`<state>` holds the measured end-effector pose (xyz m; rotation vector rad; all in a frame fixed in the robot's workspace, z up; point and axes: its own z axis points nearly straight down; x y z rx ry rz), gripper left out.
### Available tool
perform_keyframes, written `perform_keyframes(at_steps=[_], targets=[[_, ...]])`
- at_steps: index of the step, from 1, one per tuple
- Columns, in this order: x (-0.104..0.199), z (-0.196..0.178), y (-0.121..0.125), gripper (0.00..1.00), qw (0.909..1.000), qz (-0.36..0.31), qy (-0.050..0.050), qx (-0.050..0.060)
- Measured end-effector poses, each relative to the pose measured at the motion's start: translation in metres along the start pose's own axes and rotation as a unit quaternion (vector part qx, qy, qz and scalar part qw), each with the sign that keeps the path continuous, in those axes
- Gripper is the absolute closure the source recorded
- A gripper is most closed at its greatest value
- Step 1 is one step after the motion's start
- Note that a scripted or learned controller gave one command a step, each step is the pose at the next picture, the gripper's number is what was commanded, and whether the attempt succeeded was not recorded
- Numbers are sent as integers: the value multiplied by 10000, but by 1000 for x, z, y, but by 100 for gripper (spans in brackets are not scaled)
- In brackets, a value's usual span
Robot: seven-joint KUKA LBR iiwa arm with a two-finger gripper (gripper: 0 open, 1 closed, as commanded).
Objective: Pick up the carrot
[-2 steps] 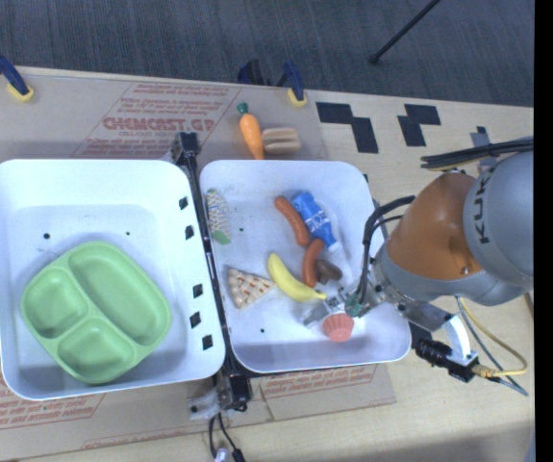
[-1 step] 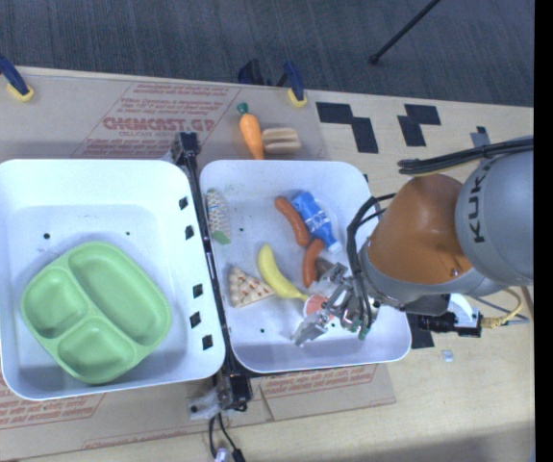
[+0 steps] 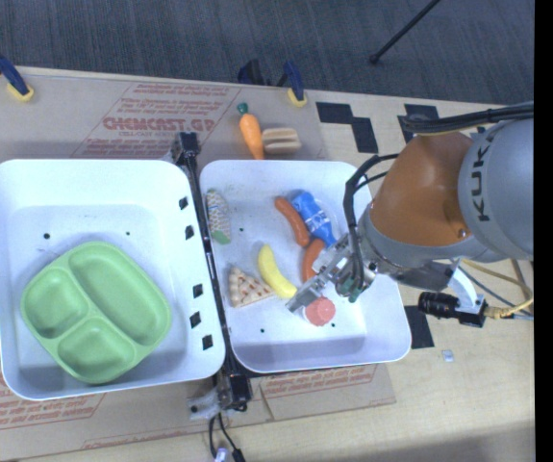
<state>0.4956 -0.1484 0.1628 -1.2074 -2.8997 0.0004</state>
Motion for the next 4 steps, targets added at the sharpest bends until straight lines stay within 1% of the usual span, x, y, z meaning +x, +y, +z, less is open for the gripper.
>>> perform_keyframes(at_steps=[1, 2, 3, 4], targets=[[-107, -41, 20, 0, 10000, -43, -11, 0], [-45, 72, -33, 0, 9927, 1207, 15, 9], [14, 64, -10, 0, 9754, -2206, 17, 4], [-7, 3, 49, 0, 9833, -1821, -3, 0]])
